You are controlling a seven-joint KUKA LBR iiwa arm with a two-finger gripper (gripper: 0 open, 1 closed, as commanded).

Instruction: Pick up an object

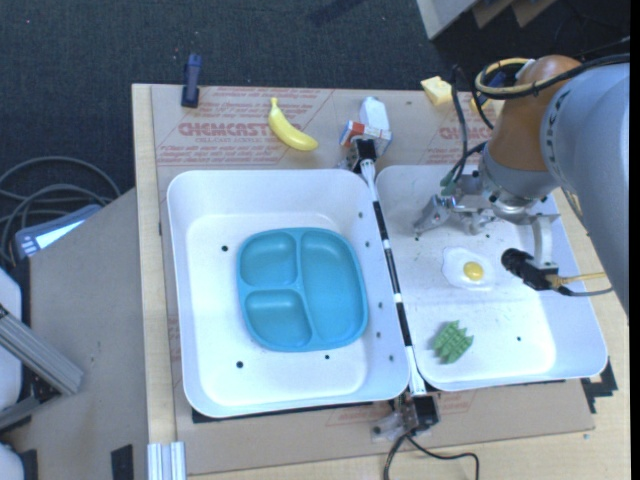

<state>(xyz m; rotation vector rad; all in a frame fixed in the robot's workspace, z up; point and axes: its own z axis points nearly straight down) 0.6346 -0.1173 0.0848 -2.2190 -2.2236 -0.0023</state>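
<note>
Watching gripper (452, 208): over my right bin (560, 353), fingers spread, holding nothing.
Fried egg (468, 268): just below it.
Green piece (452, 340): nearer me.

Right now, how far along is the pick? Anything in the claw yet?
Done: the arm has reached into the right bin, with the claw low near its back wall. In hand: nothing visible between the fingers. Left: the whole grasp and lift. The fried egg and the green piece lie on the bin floor, apart from the claw. The blue divided plate sits in the left bin.
</note>
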